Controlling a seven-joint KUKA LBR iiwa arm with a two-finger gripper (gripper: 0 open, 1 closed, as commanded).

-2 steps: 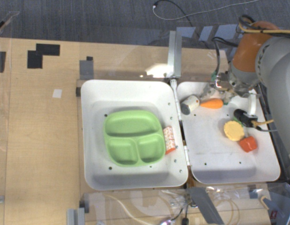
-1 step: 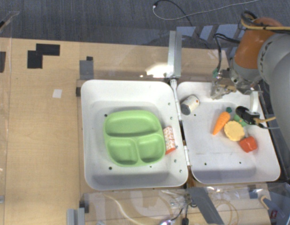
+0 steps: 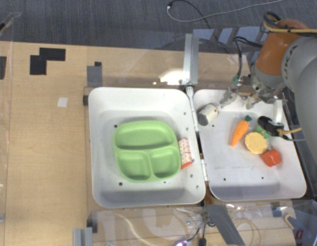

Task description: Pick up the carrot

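Carrot (image 3: pixel 240 131) lies free in the right bin (image 3: pixel 251 181); my gripper (image 3: pixel 244 97) hovers above it, fingers spread, empty. Next, I descend and pinch.

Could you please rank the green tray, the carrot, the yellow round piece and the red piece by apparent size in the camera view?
1. green tray
2. carrot
3. yellow round piece, looking close to the carrot in area
4. red piece
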